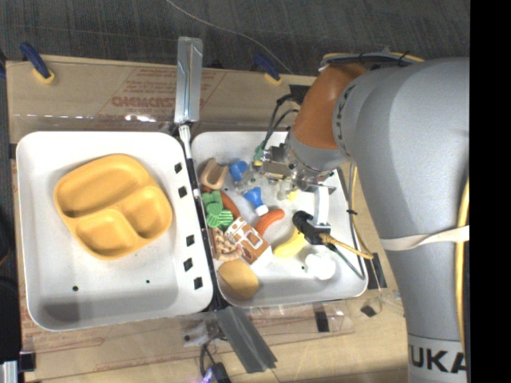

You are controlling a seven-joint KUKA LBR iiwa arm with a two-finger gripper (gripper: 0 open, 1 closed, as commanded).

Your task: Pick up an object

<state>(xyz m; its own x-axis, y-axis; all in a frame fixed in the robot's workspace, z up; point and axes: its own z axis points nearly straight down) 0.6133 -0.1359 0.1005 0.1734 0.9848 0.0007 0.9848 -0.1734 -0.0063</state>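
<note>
Arm over the crowded right bin, fingers not readable.

The grey arm (407, 158) covers the right bin's (343, 282) far side; its gripper (281, 170) sits low among the toys, whether spread or closed I cannot tell. The yellow tray (113, 204) lies in the left bin (40, 294). Smaller: tan bun (239, 278), orange sausage (267, 221), green block (214, 211), blue piece (238, 170), all loose on the floor.

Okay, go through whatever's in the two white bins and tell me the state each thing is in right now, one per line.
Yellow divided plastic tray: lying flat in the left bin, compartments up.
Orange plastic carrot: lying on its side in the right bin.
Green ridged toy: lying against the right bin's left wall.
Tan rounded bread-like toy: resting in the right bin's near corner.
Gripper: lowered over the right bin, nothing visibly held.
</note>
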